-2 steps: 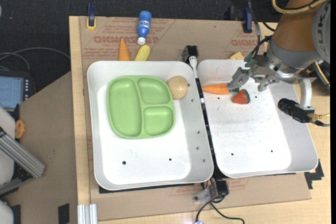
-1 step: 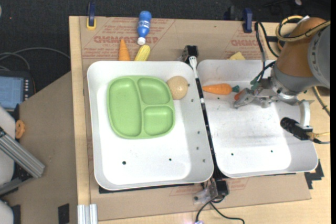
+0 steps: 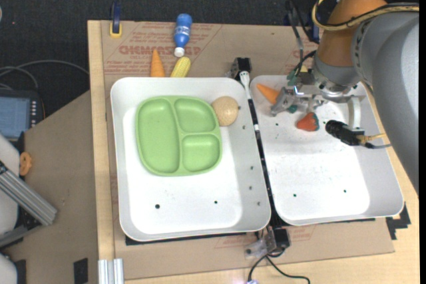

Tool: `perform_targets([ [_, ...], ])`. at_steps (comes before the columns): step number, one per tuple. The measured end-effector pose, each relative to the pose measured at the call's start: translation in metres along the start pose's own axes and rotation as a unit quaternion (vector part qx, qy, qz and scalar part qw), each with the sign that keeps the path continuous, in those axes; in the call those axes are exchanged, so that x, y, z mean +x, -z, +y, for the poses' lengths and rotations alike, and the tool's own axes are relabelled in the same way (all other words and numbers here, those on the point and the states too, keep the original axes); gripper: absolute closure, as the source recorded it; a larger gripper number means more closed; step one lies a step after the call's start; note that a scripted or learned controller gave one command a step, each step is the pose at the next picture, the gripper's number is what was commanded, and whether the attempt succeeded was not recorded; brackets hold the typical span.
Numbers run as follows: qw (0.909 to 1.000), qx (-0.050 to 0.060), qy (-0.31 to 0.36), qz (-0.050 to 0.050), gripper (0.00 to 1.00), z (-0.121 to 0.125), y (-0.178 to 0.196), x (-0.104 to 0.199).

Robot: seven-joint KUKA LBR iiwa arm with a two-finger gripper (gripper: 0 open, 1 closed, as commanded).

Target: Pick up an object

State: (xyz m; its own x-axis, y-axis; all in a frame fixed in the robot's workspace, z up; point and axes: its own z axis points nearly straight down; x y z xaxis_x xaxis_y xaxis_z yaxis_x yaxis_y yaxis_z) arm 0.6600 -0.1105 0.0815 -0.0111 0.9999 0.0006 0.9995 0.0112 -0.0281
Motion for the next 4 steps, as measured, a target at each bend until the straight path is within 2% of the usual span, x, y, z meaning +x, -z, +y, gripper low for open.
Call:
perform_targets([
  [1, 0.9999, -0.01, -0.008, 0.0, 0.0, -0.072, 0.001, -0.031],
  [2, 0.9998, -0.017, -0.005, -0.001, 0.0, -0.029, 0.003, -0.027],
  [3, 0.9999, -0.013, -0.007, 0.0, 0.0, -0.044, 0.002, -0.048],
  [4, 0.9999, -0.015, -0.006, 0.0, 1.0, -0.043, 0.013, -0.048],
])
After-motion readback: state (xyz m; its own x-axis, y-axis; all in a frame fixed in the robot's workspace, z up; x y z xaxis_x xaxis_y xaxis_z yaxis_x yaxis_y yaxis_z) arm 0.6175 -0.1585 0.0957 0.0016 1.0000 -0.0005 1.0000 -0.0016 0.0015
